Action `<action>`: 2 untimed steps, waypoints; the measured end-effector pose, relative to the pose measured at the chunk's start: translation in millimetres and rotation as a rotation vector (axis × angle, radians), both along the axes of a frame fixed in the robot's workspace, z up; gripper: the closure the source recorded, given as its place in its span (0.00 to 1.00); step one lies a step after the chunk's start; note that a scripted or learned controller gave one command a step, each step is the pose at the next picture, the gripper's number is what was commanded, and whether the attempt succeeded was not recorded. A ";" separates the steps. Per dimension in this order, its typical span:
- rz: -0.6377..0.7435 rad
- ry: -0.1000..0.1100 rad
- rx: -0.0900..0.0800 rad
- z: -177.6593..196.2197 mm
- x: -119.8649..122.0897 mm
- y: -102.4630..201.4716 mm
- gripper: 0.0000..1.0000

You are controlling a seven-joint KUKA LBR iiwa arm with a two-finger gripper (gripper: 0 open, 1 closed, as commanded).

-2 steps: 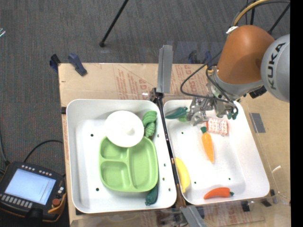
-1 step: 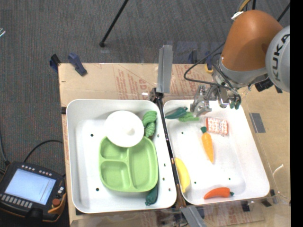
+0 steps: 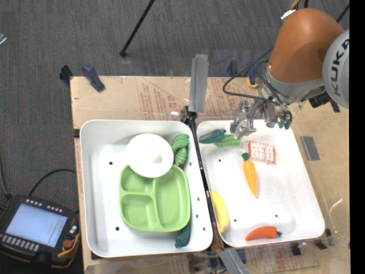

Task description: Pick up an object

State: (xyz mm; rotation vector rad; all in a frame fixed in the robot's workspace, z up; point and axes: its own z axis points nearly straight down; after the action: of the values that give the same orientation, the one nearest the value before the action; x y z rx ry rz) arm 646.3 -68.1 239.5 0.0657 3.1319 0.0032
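From above the bench, the grey arm's gripper [image 3: 244, 124] hangs over the far edge of the right bin [image 3: 296, 210], its metal fingers too small and cluttered to tell whether they are parted or closed, and nothing is seen held between them. Just to the tool's left, and a little nearer the camera, lie two dark green vegetables [image 3: 219, 138], close to touching it. Slightly nearer the camera than the gripper and to its right sits a small pink-and-white packet [image 3: 262, 152], with a toy carrot [image 3: 250, 176] just below that. Well apart from the tool, toward the near wall of the same bin, rest a yellow banana [image 3: 219, 210] and an orange pepper [image 3: 262, 233]. Further to the gripper's left, across the divide, the left bin [image 3: 94, 210] holds a green divided tray [image 3: 155, 198], a white round bowl [image 3: 149, 155] overlapping its far corner, a light green corn-like toy [image 3: 181, 147] beside the bowl, and a dark green piece [image 3: 182, 237] at the tray's near corner.
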 end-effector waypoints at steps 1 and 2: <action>0.008 0.008 0.000 -3.8 -6.8 53.4 1.00; -0.075 0.009 0.000 -11.3 -57.9 87.8 1.00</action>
State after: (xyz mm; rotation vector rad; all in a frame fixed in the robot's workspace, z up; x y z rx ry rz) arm 588.5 19.7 228.2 0.1840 3.1364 0.0024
